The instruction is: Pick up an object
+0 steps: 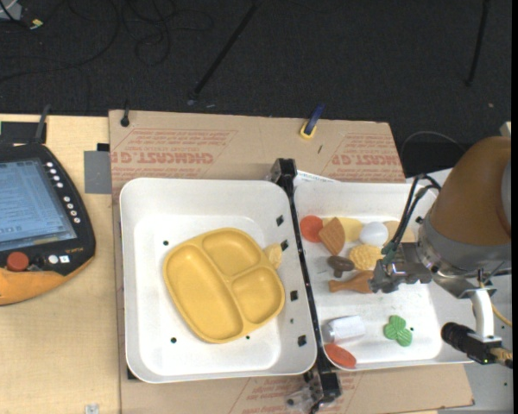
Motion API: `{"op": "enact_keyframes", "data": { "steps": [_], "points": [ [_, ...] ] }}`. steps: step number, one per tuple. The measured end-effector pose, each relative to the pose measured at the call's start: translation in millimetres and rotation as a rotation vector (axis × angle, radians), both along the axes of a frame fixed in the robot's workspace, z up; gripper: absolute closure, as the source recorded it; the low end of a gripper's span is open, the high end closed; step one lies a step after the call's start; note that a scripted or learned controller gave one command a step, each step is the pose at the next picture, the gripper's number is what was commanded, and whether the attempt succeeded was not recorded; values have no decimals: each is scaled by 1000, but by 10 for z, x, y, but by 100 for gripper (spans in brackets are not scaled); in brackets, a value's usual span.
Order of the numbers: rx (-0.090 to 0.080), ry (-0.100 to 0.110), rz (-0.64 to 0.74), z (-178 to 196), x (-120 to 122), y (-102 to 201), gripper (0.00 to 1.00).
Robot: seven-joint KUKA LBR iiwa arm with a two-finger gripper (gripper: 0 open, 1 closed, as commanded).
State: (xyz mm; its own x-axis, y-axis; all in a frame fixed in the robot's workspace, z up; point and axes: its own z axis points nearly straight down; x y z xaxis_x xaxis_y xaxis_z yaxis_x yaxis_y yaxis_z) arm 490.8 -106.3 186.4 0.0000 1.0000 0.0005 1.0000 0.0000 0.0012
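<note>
Far left on the bench, a control tablet [30, 222] sits by itself, screen lit, clear of both bins, probably parked there so the arm can't hit it. Next along, the left bin [147, 205] carries one yellow divided tray [224, 283], roughly centred, tilted a little against the bin's edges. Looks like the drop side.

Right bin [423, 348] has the pickable stuff, crowded toward its far-left corner: a red round piece [311, 227], a tan wedge [332, 234], a white ball [375, 233], a yellow waffle-like piece [363, 256], and a brown piece [345, 283] just below them. A white cap-like thing [345, 327] and a red piece [340, 356] lie by the near-left corner; a green piece [399, 330] sits mid near edge, apart from the rest.

Gripper [387, 279] is down in the right bin, right beside the brown piece and the waffle. Can't tell how wide the fingers stand or whether anything is between them, so no grasp to claim. My guess: it's going for that cluster.

Both bins rest on flattened cardboard [216, 145] over a light wood bench [52, 352], with a small clip [310, 128] at the cardboard's far edge. Behind is dark floor with loose cables [147, 24].
</note>
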Motion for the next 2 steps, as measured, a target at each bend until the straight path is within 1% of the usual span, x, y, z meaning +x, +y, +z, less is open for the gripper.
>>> {"op": "enact_keyframes", "data": {
  "steps": [1, 2],
  "points": [
    [-1, -1, 0, 434, 9, -7, 100],
    [2, 2, 5, 478, 251, 551, 100]
  ]
}}
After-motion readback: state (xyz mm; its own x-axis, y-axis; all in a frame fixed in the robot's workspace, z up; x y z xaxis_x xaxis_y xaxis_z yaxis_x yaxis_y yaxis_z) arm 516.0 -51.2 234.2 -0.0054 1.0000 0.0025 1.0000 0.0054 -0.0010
